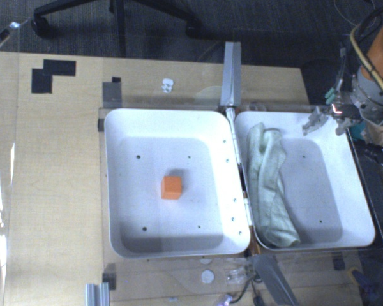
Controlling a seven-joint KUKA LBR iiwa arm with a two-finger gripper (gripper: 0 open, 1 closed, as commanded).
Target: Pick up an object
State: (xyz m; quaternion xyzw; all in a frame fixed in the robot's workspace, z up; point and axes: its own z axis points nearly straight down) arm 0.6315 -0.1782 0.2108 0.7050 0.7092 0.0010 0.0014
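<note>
Orange cube (172,187) sits alone near the centre of the left bin (124,132), squat w/ no real long axis, well apart from the rumpled pale cloth (268,187) lying along the left side of the right bin (360,225) on the table (51,171). Pincer (323,121) hovers at the right bin's top-right rim, fingers apart & nothing btwn them. From the pincer the cube lies at approx 8 o'clock across the divider, the cloth much nearer at approx 7 o'clock, so prob. the easier pick.
</note>
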